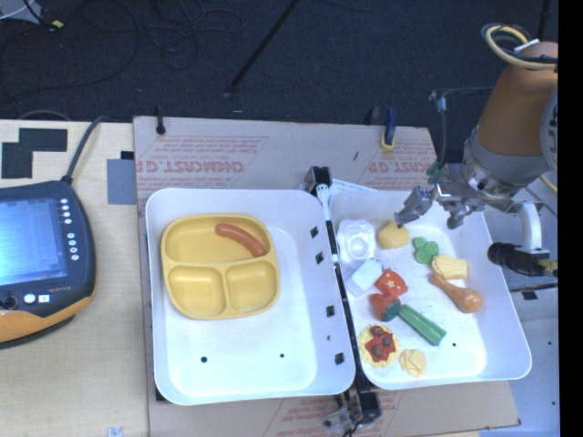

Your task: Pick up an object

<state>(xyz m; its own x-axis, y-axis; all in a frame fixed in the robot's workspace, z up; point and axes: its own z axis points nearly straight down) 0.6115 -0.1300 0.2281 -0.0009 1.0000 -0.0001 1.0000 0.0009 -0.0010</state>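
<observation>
Toy foods (414, 299) lie scattered in the right bin (510, 353); the gripper (435, 204) hovers above its far edge, fingers apart, holding nothing.

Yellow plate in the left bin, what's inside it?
One toy sausage lies in the top section of the yellow plate. The two lower sections look bare. Whatever lies under the plate is covered.

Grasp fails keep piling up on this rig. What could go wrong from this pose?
1. The gripper hangs over the right bin's far edge, by the yellow piece; a low descent might clip the rim.
2. The toys are crowded: the broccoli, corn and drumstick lie close, so closing could nudge a neighbour or catch two.
</observation>
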